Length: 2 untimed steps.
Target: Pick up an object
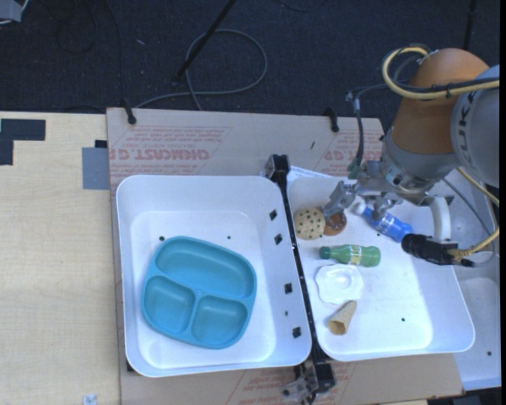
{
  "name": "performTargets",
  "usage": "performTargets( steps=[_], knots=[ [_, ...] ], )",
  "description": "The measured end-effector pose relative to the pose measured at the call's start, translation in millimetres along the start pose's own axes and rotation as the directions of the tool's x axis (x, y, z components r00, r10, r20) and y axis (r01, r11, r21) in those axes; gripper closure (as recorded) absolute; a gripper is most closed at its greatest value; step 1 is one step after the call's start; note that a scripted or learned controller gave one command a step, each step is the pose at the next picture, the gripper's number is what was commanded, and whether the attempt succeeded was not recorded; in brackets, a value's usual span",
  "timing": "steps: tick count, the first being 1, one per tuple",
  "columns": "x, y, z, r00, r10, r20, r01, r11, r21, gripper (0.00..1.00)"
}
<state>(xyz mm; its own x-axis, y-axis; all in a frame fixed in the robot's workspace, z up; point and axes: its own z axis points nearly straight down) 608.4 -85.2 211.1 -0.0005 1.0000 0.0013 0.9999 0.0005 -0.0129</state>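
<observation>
My gripper (360,204) hangs over the back of the right bin (443,332), open, with nothing seen held between its fingers. One finger (338,198) points down at a small brown round piece (335,223) next to a speckled cookie (309,223). A blue bottle (388,224) lies just below the gripper, its cap end under the gap between the fingers. In front of these lie a green bottle (351,255), a white fried egg (337,282) and an ice-cream cone (341,316).
The left bin (131,226) holds a blue divided plate (200,291). A black divider (291,260) runs between the two bins. A black cable end (430,248) and a yellow hose trail from the arm over the right bin's right side.
</observation>
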Motion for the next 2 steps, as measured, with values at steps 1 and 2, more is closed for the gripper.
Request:
performTargets(
  steps=[1,2],
  knots=[
    [0,2,-6,1.0,-0.001,0.001,0.001,1.0,-0.012,0.0],
    [3,-6,41,1.0,-0.001,0.0,0.001,1.0,-0.004,0.0]
  ],
)
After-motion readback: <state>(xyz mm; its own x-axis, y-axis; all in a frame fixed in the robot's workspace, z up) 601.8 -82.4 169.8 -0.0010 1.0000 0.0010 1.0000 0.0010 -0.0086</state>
